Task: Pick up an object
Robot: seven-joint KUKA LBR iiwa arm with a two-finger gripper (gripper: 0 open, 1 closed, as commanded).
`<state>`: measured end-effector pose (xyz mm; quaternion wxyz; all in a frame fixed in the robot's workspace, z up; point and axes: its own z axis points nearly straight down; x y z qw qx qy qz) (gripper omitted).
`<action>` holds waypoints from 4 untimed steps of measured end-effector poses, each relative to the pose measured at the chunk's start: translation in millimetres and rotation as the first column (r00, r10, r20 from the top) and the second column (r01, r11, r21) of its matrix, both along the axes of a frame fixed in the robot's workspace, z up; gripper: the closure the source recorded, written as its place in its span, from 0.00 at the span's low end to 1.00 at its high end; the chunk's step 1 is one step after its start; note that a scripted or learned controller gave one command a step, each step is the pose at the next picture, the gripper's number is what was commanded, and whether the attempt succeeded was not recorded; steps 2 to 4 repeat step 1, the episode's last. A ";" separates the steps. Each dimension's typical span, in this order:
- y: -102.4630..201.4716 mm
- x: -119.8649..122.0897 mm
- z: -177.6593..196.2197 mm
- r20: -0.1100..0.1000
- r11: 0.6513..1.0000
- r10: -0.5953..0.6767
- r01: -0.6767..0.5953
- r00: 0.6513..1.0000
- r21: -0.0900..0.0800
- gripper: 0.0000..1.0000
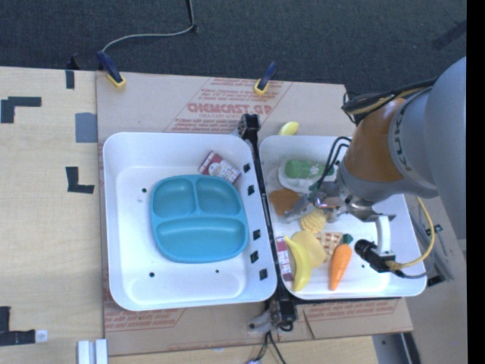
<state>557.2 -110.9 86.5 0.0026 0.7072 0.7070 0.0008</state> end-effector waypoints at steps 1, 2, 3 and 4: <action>-0.2 0.2 9.4 0.000 1.000 0.000 0.000 1.000 -0.001 1.00; -0.2 0.2 9.4 0.000 1.000 0.000 0.000 1.000 -0.001 1.00; -0.2 0.2 9.4 0.000 1.000 0.000 0.000 1.000 -0.001 1.00; -0.2 0.2 9.4 0.000 1.000 0.000 0.000 1.000 -0.001 1.00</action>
